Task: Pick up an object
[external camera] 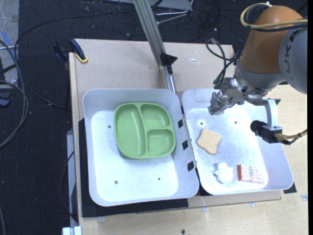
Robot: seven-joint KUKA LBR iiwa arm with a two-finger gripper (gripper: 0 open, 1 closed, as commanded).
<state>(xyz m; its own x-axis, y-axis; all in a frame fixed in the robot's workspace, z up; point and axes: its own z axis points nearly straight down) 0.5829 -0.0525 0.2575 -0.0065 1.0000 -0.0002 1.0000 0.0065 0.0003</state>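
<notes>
In the right bin (274, 151) lie a tan slice of toast (209, 141), a small white object (224, 172) and a red and white packet (250, 174). My gripper (217, 105) hangs over the bin's far left part, above and slightly right of the toast. Nothing shows between its fingers. The orange band and grey wrist rise behind it at the upper right.
The left bin (98, 146) holds a green divided plate (145, 129). A slanted metal pole (152, 28) crosses the bench behind the bins. A black fitting (264, 129) on a cable hangs over the right bin's right side.
</notes>
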